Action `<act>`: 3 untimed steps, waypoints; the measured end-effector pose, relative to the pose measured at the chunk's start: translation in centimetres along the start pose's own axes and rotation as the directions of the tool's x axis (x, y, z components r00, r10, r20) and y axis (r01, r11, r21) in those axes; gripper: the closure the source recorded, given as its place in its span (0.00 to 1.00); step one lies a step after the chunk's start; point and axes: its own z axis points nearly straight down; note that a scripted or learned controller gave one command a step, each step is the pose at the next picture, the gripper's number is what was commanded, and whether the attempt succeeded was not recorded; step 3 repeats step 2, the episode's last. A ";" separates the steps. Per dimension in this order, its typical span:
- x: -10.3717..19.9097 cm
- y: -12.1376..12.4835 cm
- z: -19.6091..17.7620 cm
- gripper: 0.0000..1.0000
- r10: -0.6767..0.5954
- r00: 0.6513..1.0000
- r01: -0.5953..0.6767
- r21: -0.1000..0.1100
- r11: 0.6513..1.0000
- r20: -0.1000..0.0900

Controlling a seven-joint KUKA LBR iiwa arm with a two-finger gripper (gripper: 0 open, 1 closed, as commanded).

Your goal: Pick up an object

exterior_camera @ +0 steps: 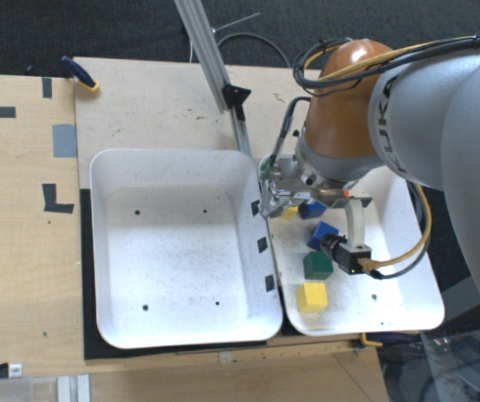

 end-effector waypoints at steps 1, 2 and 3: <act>3.9 -3.6 -0.5 1.00 0.001 1.000 -0.001 0.001 1.000 0.000; 6.7 -5.4 -0.1 1.00 0.002 1.000 -0.002 0.001 1.000 0.001; 6.7 -5.4 -0.1 1.00 0.002 1.000 -0.002 0.001 1.000 0.001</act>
